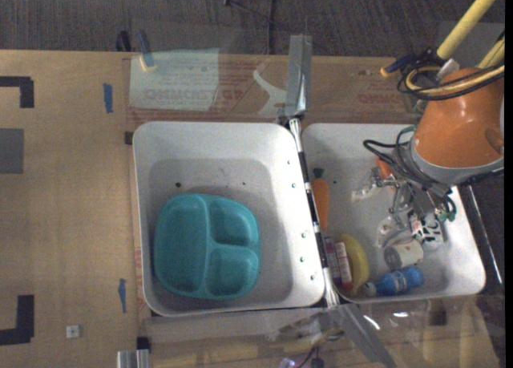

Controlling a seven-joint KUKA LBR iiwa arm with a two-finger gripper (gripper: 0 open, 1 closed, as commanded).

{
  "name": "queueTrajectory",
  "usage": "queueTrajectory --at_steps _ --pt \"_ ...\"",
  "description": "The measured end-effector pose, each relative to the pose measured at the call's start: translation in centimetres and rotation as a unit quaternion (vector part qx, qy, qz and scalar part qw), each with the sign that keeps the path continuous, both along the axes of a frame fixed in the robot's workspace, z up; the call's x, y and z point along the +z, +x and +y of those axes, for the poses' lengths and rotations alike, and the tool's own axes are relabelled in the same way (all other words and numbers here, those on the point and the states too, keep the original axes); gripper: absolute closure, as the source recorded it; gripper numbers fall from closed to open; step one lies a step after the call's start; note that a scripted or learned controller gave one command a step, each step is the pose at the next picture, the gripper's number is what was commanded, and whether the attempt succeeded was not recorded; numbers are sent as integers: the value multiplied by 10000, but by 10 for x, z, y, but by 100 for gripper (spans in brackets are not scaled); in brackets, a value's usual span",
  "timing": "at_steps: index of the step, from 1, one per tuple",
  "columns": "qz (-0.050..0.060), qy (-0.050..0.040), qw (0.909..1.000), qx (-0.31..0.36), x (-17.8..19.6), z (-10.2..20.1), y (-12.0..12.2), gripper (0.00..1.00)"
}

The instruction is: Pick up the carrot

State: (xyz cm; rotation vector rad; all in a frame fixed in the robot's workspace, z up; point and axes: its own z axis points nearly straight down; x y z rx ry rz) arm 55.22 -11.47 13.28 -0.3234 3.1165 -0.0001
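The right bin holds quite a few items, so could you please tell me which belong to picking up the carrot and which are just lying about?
Part of the job:
- slim orange carrot by the right white bin's left wall
- gripper

Lying about:
- yellow banana-shaped toy
- small blue bottle
- teal divided plastic plate

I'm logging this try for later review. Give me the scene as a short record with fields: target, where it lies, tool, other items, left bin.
target: carrot, orange with a green top
where it lies: right bin, along its left wall, lengthwise, apart from the tool
tool: tool over the middle of the right bin, to the carrot's right; grip state unclear
other items: banana, blue bottle, both near the right bin's front edge
left bin: left bin holds a teal divided plate
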Motion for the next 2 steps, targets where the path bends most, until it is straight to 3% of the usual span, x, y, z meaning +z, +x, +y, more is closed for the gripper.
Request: queueTrajectory --at_steps 1,2 --pt "-21 -15 9992 -394 -44 20 -33 0" --pt "-90 -17 9992 -392 -31 21 -29 100"
